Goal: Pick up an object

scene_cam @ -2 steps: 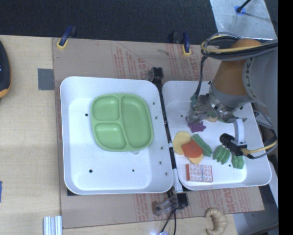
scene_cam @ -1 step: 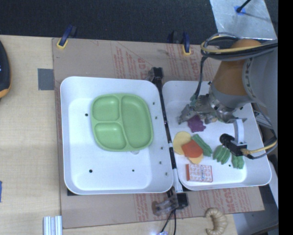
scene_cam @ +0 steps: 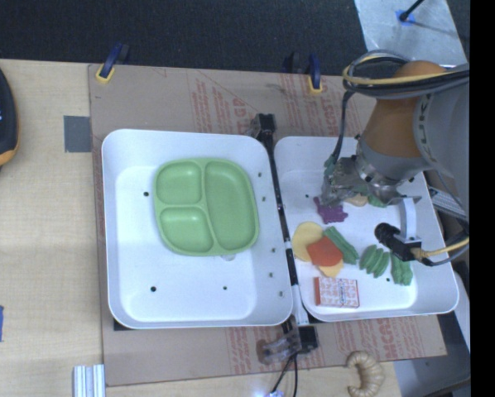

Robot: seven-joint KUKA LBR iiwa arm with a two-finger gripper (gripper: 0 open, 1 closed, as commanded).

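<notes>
The gripper [scene_cam: 340, 187] hung low in the right bin [scene_cam: 301, 164], just above a purple toy [scene_cam: 332, 212]; whether it gripped anything could not be told. Nearer lay a yellow piece [scene_cam: 307, 236], a red piece [scene_cam: 325, 252], green pods [scene_cam: 375, 260] and a patterned card [scene_cam: 336, 291]. A green divided plate [scene_cam: 206, 206] sat in the left bin [scene_cam: 123, 222].

A bulky grey arm [scene_cam: 442, 131] with a broad orange band [scene_cam: 396, 122], black cables [scene_cam: 372, 64] looped over its wrist.
</notes>
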